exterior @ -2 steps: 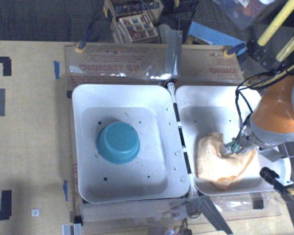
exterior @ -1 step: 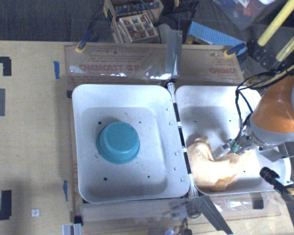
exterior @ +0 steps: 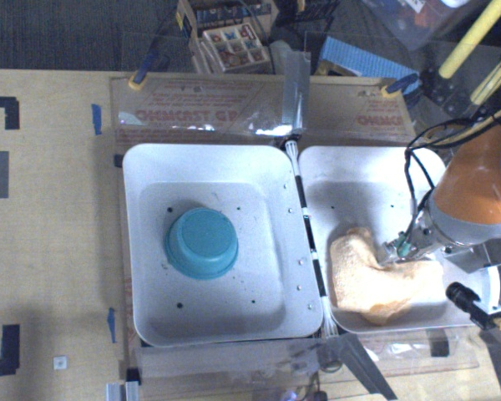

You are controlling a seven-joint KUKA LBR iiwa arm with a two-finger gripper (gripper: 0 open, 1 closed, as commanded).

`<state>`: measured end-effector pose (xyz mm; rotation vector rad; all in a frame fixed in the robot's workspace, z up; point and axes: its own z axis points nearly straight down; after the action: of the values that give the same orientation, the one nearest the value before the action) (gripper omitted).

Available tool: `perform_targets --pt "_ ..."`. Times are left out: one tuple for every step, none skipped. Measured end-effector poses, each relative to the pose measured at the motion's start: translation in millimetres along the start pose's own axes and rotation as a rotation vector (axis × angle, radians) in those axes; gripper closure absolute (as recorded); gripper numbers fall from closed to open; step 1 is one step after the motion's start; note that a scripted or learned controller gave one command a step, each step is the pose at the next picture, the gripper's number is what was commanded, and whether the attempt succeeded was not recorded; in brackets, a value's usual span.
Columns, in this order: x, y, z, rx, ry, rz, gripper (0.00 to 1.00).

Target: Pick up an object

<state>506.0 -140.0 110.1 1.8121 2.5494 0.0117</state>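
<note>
Apparently the grasp step was on: the gripper (exterior: 398, 249) sat low in the right bin (exterior: 351, 174), tips at the sponge (exterior: 376, 278); jaw state couldn't be made out. Next move prob. a straight lift. Sponge lay by the near wall w/ little side room; bowl (exterior: 202, 242) sat well apart in the left bin (exterior: 150, 182).

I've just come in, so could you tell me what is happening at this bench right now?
The grey and orange arm reaches in from the right, with its gripper down at a tan sponge-like object in the right bin. Whether it has a grip is unclear. A blue bowl sits upside down in the left bin.
</note>
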Motion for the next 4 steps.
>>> perform_targets --pt "0.0 0.0 0.0 0.0 0.0 0.0 0.0" --pt "-16.7 7.1 21.5 0.008 0.003 0.163 0.0" --pt "-18.0 8.0 10.7 0.003 0.0 0.164 1.0" --pt "-17.9 8.0 10.7 0.003 0.0 0.164 0.0"
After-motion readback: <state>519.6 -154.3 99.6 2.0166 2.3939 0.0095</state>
